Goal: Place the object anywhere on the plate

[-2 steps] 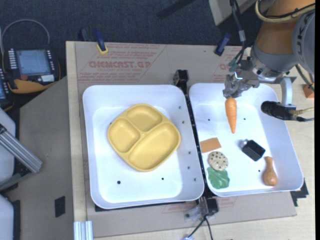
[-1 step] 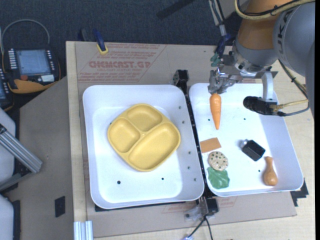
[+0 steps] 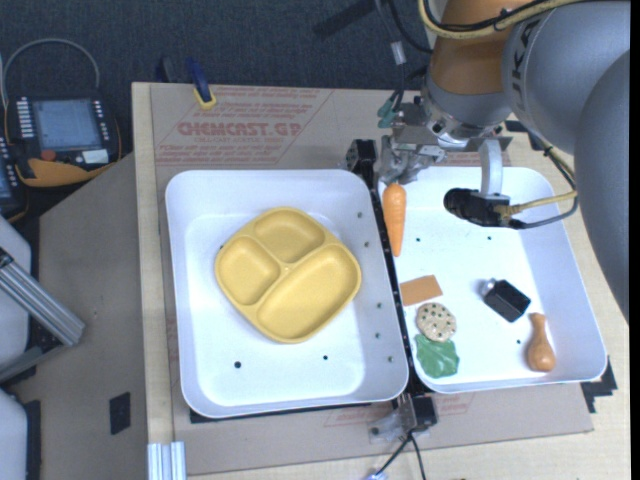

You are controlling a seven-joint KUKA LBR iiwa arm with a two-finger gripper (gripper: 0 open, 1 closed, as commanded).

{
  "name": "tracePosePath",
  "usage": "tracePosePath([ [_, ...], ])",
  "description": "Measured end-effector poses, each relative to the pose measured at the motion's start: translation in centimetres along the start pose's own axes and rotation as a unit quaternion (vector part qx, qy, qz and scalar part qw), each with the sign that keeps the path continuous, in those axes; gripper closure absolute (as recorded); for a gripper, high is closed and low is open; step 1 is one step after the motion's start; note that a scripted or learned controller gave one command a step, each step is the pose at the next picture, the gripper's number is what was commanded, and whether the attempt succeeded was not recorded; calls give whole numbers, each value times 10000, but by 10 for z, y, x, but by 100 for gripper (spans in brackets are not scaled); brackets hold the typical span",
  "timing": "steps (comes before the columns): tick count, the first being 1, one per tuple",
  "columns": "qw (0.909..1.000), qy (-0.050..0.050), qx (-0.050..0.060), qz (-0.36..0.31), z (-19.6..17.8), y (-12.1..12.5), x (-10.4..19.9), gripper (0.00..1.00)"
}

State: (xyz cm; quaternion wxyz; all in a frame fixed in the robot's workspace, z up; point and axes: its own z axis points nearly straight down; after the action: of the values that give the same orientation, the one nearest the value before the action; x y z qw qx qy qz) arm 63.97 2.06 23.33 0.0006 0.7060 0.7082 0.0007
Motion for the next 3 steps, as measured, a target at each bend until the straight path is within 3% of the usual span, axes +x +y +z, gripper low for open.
tracePosePath([
  [2,10000,-1,1,2,19,14,109,100],
  [3,10000,2,2,7,11,12,123,100],
])
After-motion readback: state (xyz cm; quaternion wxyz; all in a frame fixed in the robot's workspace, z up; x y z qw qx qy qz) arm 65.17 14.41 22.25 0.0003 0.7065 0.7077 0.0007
